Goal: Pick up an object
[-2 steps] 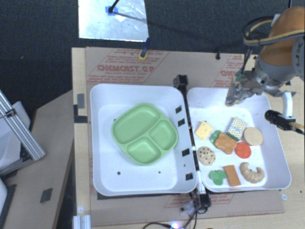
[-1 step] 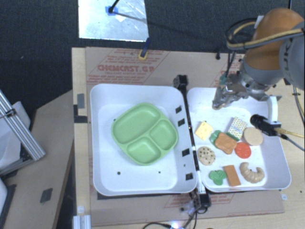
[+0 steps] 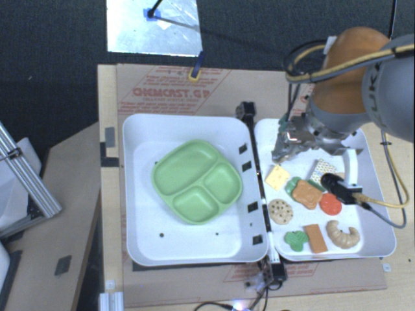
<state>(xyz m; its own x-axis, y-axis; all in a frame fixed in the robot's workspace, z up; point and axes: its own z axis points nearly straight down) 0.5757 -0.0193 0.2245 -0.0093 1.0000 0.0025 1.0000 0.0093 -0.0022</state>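
A cardboard-covered bench [image 3: 168, 89] stands on dark carpet, a sheet of foil [image 3: 154, 18] lying past its far edge and an aluminium frame [image 3: 23, 173] off to the left. Two white bins sit on it side by side.

In the right bin [image 3: 382, 238], close to its left wall and about midway along it, lies a yellow wedge [image 3: 277, 177], flat on the floor. The gripper [image 3: 285, 149] hangs just beyond it toward the bin's far edge, close to the wedge but not around it. From here I cannot tell whether the gripper is open or closed, and it has nothing in it that I can see.

Just beside the wedge, toward the bin's middle, is an orange-brown piece [image 3: 307, 193], with a red round piece [image 3: 330, 205] next to it and a patterned white wafer [image 3: 322, 169] behind them. Toward the near edge lie a cookie [image 3: 280, 210], a green broccoli [image 3: 296, 240], a brown bar [image 3: 315, 238] and a croissant [image 3: 343, 234].

The left bin [image 3: 139, 173] holds a green divided plate [image 3: 196, 181], turned at an angle, near its middle.
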